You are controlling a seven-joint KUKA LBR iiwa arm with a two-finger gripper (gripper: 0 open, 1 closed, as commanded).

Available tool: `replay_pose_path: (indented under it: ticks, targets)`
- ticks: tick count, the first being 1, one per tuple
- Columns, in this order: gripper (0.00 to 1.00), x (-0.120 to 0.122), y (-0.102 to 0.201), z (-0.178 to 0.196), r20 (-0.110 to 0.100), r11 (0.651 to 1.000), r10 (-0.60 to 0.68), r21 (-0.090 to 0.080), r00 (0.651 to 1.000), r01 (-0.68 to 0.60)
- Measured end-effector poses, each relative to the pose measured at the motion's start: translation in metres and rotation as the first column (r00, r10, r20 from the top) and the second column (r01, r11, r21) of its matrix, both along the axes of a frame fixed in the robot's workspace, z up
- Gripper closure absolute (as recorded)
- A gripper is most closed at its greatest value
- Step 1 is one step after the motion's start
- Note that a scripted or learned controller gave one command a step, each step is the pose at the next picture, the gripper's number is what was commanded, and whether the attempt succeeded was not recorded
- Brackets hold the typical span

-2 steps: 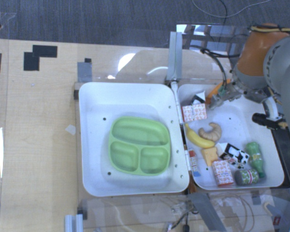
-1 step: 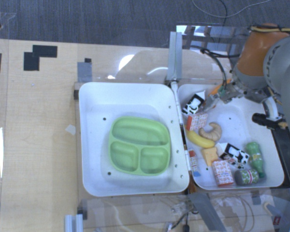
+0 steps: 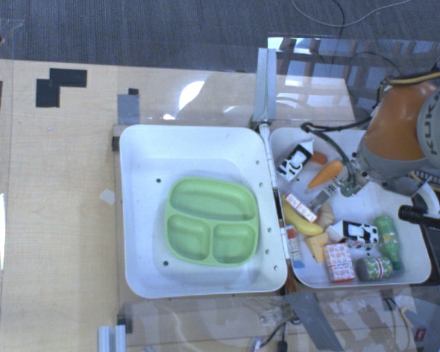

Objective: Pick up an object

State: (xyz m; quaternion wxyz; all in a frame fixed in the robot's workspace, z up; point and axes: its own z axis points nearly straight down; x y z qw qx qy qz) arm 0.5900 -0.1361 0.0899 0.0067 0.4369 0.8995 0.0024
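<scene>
My gripper (image 3: 328, 192) reaches down-left from the orange-banded wrist into the right bin (image 3: 419, 268). It sits low among the objects, just below an orange carrot (image 3: 325, 173) and above a yellow banana (image 3: 302, 222). A red-and-white pack (image 3: 301, 207) lies right beside its tip. Nothing visibly hangs from the gripper.
The right bin also holds a black-and-white box (image 3: 295, 162), a cow-patterned toy (image 3: 361, 232), a green bottle (image 3: 387, 240), a can (image 3: 374, 268), a red patterned box (image 3: 339, 262) and a yellow wedge (image 3: 317, 246). In the left bin (image 3: 139, 196) lies a green divided plate (image 3: 211, 220).
</scene>
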Motion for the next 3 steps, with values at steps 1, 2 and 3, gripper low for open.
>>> replay_pose_path:
  ticks: [1, 2, 3]
  targets:
    - [0.0, 0.066, -0.027, -0.003, -0.01, 0.995, -0.103, 0.0, 0.995, 0.103]
    - [0.0, 0.059, -0.035, -0.002, -0.004, 0.979, 0.206, -0.002, 0.979, -0.206]
    - [0.0, 0.064, 0.017, -0.001, -0.012, 0.875, 0.483, -0.007, 0.875, -0.483]
